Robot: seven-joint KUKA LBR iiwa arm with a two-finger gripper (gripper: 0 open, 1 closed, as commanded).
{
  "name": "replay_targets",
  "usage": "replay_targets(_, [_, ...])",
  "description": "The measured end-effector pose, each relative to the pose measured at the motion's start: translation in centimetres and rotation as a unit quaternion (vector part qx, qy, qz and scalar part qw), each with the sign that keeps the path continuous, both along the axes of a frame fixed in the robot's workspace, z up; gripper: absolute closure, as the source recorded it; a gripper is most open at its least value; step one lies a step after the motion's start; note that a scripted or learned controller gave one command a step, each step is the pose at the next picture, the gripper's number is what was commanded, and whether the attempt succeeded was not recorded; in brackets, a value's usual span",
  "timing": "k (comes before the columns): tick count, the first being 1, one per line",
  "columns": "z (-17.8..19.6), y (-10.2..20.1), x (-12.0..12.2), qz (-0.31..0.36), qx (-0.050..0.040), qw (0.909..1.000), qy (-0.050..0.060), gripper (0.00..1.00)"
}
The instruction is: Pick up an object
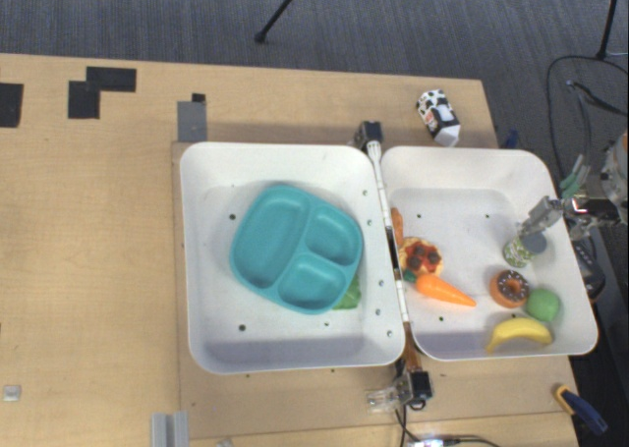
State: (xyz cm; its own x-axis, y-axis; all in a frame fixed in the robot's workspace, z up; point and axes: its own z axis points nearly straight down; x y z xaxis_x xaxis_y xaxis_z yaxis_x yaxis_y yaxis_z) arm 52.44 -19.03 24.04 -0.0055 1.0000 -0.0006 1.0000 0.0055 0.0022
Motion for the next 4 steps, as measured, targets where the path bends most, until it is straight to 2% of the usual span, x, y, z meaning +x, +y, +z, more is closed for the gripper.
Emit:
replay_targets(1, [-14.5, -1.4, 8.0, -0.020, 0.0002, 0.9998, 0.000, 0.00])
replay_targets(2, [-15.1, -1.2, 0.2, 0.235, -0.0011, 0.9720, -0.001, 0.00])
replay_targets(3, [-13.9, -1.2, 0.5, 0.235, -0.0026, 0.9720, -0.004, 1.00])
replay_targets(4, [-7.9, 3.5, 7.1, 0.155, -0.0004, 0.9879, -0.001, 1.00])
